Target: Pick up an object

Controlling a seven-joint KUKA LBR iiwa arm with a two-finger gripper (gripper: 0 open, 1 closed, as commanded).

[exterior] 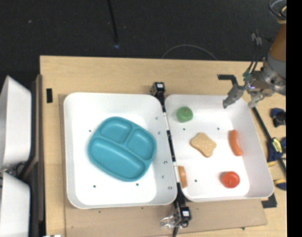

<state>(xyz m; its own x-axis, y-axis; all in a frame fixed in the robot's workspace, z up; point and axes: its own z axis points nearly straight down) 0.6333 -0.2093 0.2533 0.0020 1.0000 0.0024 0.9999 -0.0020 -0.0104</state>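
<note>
My gripper (pixel 243 98) hangs above the far right corner of the right bin (pixel 216 195), its two fingers spread open with nothing between them. In that bin lie a green ball (pixel 185 114) at the far left, a tan bread-like piece (pixel 203 144) in the middle, an orange carrot-like stick (pixel 235 142) at the right, a red tomato-like piece (pixel 230 179) near the front right, and a small orange piece (pixel 182 176) against the left wall. The gripper is above and to the right of all of them.
The left bin (pixel 76 191) holds a blue divided plate (pixel 122 148). Black clamps (pixel 158 88) sit at the seam between the bins, far and near. Blue and yellow tools (pixel 277 144) lie on the bench right of the right bin. A white box (pixel 12 127) stands at far left.
</note>
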